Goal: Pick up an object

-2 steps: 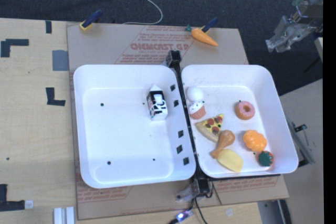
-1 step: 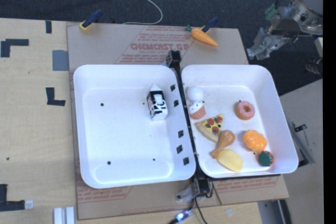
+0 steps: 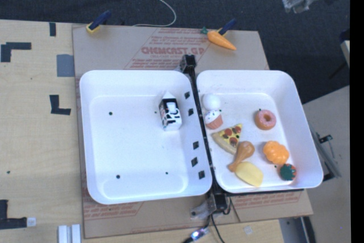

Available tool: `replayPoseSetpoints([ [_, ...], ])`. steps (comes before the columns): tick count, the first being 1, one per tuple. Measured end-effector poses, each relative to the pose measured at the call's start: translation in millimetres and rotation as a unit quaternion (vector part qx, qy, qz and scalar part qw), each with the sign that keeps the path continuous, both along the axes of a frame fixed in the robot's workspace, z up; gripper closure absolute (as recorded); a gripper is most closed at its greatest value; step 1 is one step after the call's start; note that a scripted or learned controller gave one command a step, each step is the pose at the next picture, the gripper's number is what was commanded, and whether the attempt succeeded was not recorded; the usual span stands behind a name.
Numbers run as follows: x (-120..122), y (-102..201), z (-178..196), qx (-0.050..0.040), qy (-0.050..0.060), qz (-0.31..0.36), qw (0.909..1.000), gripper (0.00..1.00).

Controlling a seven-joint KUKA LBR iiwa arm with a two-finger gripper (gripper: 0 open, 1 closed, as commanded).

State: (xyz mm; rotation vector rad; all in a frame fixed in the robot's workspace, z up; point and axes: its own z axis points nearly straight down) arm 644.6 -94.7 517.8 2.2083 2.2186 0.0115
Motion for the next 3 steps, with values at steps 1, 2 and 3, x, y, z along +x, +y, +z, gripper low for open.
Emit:
replayPoseSetpoints([
  [1,-33,3,-182,0.0022,0.015,-0.002,0.9999,1.00],
  [2,-40,65,-283,0.0021,0.011,0.000,0.9999,1.00],
  [3,-4,123,-217,0.0022,0.003,0.002,1.0000,1.00],
])
